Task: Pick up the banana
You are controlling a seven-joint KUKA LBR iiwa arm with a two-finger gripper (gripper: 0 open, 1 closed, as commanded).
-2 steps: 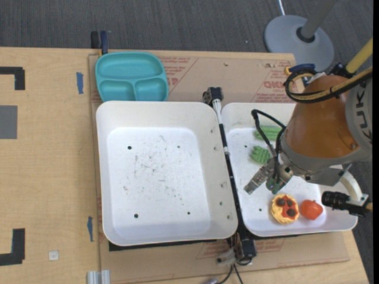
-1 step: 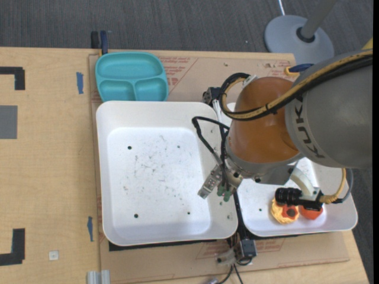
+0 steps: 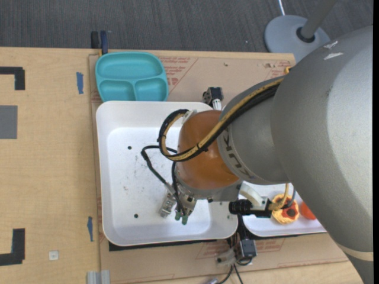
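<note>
Camera view: the arm (image 3: 278, 135) came in from the right and covered most of the frame, its grey body over the right bin (image 3: 278, 225) and its orange band (image 3: 201, 152) over the left bin (image 3: 118, 158). Black and yellow cables (image 3: 172, 141) looped around the orange band. The gripper (image 3: 176, 209) sat low over the left bin's floor, near that bin's front right area, pointing down and left. Claw state: could not tell, the fingertips were too small and cluttered to read, and nothing was visibly between them. Left bin floor around the gripper was bare white with a few dark specks.

Banana (image 3: 285, 210): a yellow object in the right bin, just past the arm's edge, with something orange (image 3: 307, 210) beside it. It was largely hidden by the arm, so calling it the banana is a best read. It lay well apart from the gripper, in the other bin.

A teal divided tray (image 3: 131, 76) sat on the cardboard (image 3: 47, 158) just behind the left bin. A grey round stand base (image 3: 290, 34) was on the floor at top right.
</note>
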